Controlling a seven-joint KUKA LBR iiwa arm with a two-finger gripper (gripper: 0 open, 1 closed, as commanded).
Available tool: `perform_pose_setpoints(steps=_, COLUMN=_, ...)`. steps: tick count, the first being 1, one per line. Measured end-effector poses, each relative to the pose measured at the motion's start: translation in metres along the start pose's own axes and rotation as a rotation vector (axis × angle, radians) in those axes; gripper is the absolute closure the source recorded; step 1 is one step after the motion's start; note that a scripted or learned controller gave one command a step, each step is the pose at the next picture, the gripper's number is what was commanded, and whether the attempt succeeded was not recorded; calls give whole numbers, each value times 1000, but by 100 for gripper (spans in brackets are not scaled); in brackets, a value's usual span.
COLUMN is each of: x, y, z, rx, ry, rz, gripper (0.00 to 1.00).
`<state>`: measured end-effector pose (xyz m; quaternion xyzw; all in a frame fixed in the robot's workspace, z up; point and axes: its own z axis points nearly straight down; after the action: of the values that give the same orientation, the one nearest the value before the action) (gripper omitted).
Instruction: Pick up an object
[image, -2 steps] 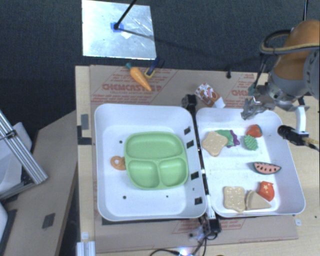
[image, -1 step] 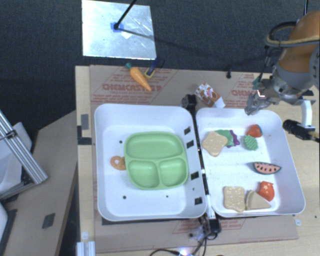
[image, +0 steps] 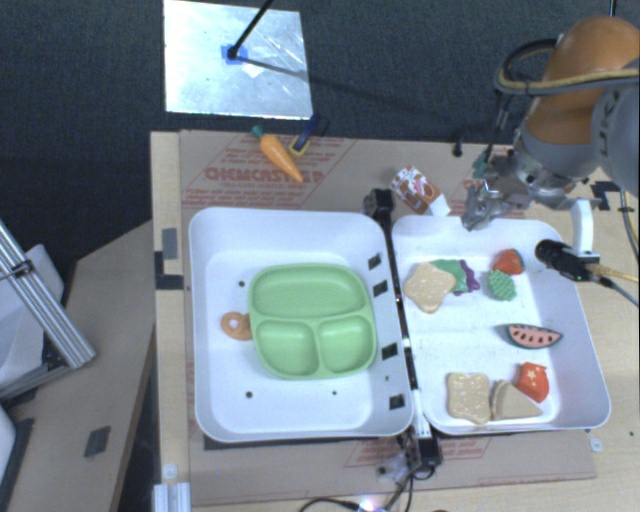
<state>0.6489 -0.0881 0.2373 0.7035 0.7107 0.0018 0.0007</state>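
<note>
The gripper (image: 484, 212) is seen at the upper right of the frame, above the far edge of the right bin (image: 590, 375); whether it is open or closed cannot be told. Nothing is seen held in it. Below it, in the right bin, 3 bread slices are counted: 1 (image: 428, 287) near the bin's upper left and 2 (image: 468, 396) (image: 514, 402) at the bottom. 2 red tomato-like pieces (image: 508, 262) (image: 532, 381), 1 watermelon slice (image: 533, 336), 1 green leafy piece (image: 501, 286) and 1 purple piece (image: 468, 277) are also counted. In the left bin (image: 215, 330), 1 green divided tray (image: 307, 321) and 1 small pretzel (image: 236, 326) are seen. Outside the bins, 1 carrot (image: 280, 157) lies at upper centre.
</note>
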Motion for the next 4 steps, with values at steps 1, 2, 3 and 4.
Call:
perform_pose_setpoints(steps=1, x=51, y=-16, z=-3, rx=2, ry=0, rz=1, gripper=100)
perform_pose_setpoints(steps=2, x=98, y=-22, z=18, rx=3, ry=0, rz=1, gripper=100)
perform_pose_setpoints(steps=3, x=122, y=-27, z=2, rx=1, ry=0, rz=2, gripper=100)
perform_pose_setpoints(steps=4, x=130, y=-20, z=12, rx=2, ry=-1, rz=4, gripper=100)
